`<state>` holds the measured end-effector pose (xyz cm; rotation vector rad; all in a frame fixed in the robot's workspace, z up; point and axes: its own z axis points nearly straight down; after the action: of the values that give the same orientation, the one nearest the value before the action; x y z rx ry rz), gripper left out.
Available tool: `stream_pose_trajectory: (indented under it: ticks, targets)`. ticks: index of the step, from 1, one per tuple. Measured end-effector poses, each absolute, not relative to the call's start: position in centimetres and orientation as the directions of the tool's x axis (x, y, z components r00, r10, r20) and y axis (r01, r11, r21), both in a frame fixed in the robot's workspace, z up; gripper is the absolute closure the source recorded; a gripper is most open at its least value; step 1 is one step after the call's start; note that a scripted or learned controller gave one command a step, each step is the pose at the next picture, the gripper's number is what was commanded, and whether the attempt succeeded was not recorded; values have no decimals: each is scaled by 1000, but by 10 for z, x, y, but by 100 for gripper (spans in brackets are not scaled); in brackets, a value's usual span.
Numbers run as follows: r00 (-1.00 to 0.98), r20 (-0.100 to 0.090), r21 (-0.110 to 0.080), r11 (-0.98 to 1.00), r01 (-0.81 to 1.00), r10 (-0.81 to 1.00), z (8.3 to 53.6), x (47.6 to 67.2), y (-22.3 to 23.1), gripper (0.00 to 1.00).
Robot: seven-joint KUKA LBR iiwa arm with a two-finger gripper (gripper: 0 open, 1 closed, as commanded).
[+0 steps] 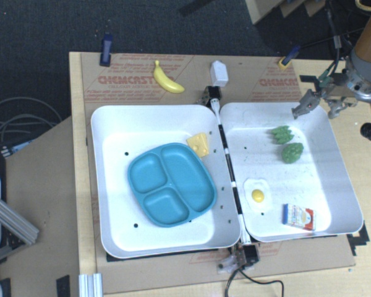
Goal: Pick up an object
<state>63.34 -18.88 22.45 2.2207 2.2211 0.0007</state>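
Grey two-finger gripper [319,106] spread wide, empty, over far rim of right white bin [340,166]. Nearest pick: two green broccoli florets [287,143], just down-left of gripper (no clear long axis).

Grey metal gripper [319,106] with two slim, pale fingers [303,106], mounted under a rounded silver-grey wrist. Orange-brown band above. Thin dark cables trailing along the wrist's left side.
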Motion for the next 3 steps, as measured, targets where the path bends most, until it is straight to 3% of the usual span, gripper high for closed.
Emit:
stream_pose_trajectory:
  ticks: [1, 2, 3]
  targets:
    - [-1, 2, -4, 1, 1000, 1000, 122, 650, -166, 0]
    - [-1, -2, 4, 1, 1000, 1000, 89, 663, -144, 0]
    - [-2, -9, 12, 2, 1000, 1000, 102, 665, -147, 100]
